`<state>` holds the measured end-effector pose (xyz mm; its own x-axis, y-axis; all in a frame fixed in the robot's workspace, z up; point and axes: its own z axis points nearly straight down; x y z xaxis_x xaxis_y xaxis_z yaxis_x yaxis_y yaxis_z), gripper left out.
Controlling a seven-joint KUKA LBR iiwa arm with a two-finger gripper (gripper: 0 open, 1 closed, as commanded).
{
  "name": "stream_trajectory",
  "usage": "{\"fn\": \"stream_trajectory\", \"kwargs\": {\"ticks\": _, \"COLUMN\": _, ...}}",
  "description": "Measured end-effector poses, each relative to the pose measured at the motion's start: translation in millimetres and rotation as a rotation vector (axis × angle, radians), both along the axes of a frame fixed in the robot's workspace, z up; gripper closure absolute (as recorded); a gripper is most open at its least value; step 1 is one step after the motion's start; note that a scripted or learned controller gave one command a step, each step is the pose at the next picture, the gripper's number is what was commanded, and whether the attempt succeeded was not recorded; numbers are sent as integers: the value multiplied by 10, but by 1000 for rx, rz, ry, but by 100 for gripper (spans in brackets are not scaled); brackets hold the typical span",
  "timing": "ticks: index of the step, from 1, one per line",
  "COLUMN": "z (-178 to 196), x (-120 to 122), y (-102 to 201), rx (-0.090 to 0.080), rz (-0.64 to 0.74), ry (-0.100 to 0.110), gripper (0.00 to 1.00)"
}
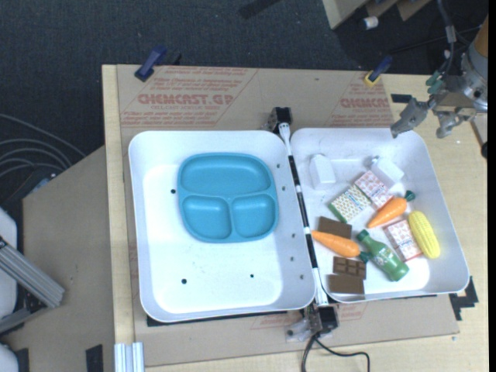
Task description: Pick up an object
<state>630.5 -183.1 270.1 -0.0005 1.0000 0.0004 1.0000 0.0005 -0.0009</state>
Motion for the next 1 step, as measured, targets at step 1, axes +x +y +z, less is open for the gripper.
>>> {"fn": "stream_trajectory", "kwargs": {"ticks": 1, "z": -1785, "x": 93, "y": -102, "rx": -1, "rz": 0, "ry": -1, "gripper": 0}}
